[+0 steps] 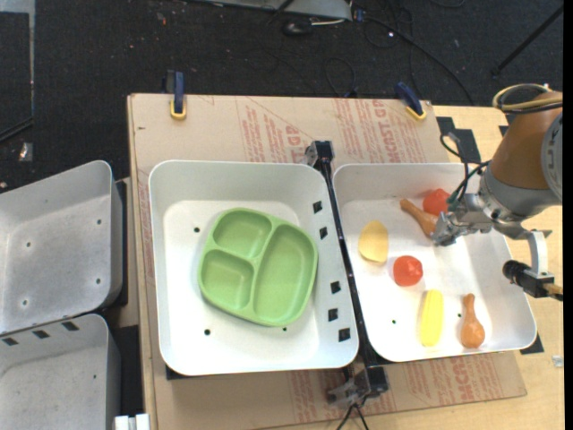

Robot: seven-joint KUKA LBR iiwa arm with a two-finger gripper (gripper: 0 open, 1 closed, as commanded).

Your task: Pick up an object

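Note:
The right bin holds a pale yellow chip-shaped piece, a red tomato, a yellow banana-like piece, an orange drumstick, a brown stick-like piece and a red object near the back. My gripper reaches in from the right and hangs low over the bin's back area, right beside the brown piece and the red object. Nothing is visibly held between its fingers.
The left bin contains a green divided plate. A black divider separates the two bins. Blue-and-yellow clamps hold the cardboard base at the back. White trays lie off to the left.

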